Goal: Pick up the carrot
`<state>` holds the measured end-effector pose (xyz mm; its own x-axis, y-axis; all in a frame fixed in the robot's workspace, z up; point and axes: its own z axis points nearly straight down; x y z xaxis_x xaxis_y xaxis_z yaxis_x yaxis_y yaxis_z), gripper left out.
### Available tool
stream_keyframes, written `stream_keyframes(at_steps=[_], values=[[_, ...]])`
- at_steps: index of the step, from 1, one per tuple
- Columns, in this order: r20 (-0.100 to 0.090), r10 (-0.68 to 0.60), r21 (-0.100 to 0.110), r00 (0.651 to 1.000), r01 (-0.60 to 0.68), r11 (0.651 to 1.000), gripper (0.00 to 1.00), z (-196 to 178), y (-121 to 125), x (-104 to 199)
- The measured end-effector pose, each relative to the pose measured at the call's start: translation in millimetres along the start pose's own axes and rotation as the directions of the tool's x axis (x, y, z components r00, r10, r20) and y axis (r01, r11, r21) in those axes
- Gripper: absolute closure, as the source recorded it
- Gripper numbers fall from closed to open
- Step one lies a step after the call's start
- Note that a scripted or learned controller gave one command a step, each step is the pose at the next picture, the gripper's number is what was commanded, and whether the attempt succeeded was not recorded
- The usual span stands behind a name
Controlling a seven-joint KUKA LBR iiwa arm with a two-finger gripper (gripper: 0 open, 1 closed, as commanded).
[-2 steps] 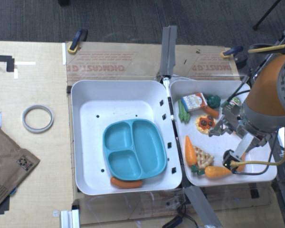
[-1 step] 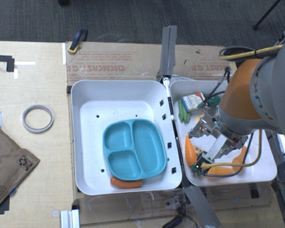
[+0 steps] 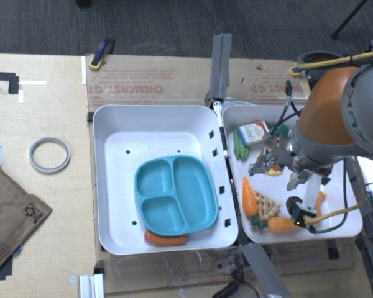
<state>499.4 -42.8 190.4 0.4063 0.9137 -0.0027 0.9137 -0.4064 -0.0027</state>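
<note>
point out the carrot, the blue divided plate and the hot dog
carrot [image 3: 249, 195], camera view, middle of its orange body
blue divided plate [image 3: 176, 194], camera view, ridge between its compartments
hot dog [image 3: 165, 239], camera view, middle of the sausage

Both bins [image 3: 105, 166] were white. A teal divided plate [image 3: 175, 194] lay in the left one, an orange-red sausage [image 3: 165, 239] at its front edge. The carrot [image 3: 249, 196] was orange (the waffle [image 3: 266, 206] beside it tan, grid-patterned), near something green [image 3: 239, 149].
</note>
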Motion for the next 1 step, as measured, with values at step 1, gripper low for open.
stream_keyframes(at_steps=[1], values=[[0.000,-0.073,0.000,0.997,0.073,0.997,0.00,-0.3,-1.1,19.0]])
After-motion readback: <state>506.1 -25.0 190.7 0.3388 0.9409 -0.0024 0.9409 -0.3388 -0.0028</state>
